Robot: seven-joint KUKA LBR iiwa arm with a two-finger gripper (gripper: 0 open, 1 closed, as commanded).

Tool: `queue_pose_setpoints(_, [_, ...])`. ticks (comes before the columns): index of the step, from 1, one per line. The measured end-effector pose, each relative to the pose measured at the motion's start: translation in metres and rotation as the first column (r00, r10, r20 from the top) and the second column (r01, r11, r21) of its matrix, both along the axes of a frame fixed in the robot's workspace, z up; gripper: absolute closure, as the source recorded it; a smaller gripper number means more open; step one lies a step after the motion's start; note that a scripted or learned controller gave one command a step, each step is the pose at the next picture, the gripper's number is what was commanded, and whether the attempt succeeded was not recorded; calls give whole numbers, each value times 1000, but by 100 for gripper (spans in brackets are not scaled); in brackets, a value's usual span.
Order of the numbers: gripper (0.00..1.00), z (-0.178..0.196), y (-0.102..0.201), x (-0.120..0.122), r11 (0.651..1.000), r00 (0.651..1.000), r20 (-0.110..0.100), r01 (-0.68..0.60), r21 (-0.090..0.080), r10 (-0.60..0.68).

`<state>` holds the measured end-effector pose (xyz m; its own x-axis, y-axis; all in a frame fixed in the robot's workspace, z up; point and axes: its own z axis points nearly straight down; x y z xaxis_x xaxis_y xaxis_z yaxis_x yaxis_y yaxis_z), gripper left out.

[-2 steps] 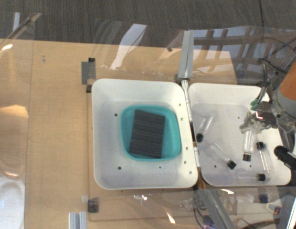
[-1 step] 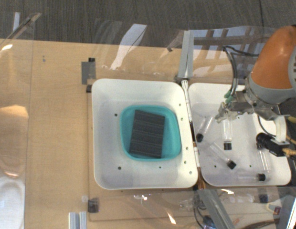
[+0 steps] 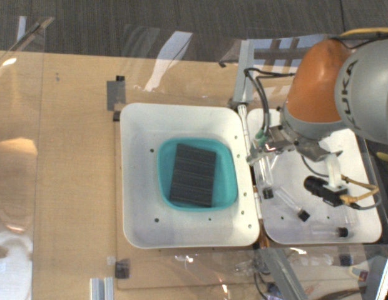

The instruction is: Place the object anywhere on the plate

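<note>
Dark slab [image 3: 193, 174] on teal plate [image 3: 228, 186]

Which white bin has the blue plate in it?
The left bin, away from the arm. It holds the blue plate, with a dark ridged block lying on it. The right bin, under the arm, has no plate.

The ribbed dark object [image 3: 193, 174] looks matt, like rubber or dull plastic. Under it, the teal plate [image 3: 226, 167] is smooth with a soft sheen. Left of the gripper [image 3: 266, 167], the white bin [image 3: 137, 167] appears smooth moulded plastic. The bench [image 3: 62, 167] shows pale wood-like board under glossy clear sheeting.
</note>
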<state>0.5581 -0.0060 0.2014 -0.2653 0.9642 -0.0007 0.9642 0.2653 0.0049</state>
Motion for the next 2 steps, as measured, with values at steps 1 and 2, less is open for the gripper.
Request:
queue_pose_setpoints(1, [0,0,0,0,1000,1000,0,0,0,0])
queue_pose_setpoints(2, [0,-17,83,-11,1000,1000,0,-14,1,14])
